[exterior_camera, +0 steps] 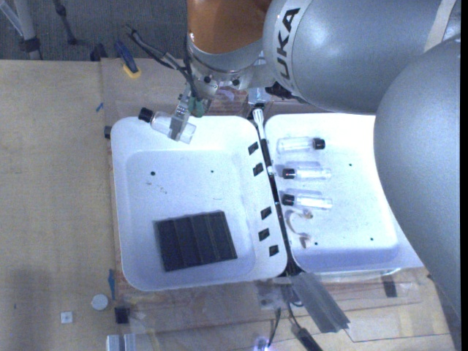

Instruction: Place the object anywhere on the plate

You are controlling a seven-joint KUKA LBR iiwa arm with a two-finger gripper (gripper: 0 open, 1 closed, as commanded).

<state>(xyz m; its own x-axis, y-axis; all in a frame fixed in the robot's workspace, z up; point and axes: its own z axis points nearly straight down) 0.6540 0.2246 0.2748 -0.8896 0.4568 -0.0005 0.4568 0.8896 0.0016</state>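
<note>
A clear vial (159,121) with a black cap hangs over the far left corner of the left bin (119,196). My gripper (181,126) is shut on it, with the fingers pinching the vial's clear end and the cap pointing left. The plate (195,240), a dark ribbed rectangle, lies flat on the near part of the left bin's floor, well in front of the gripper. The arm's orange band and grey wrist rise just behind the gripper.
The right bin (358,218) holds three more clear vials (306,172) lying in a column near its left side, plus a small bent scrap. Black clips line the ridge between the bins (265,196). Small parts lie on the bench at the front left.
</note>
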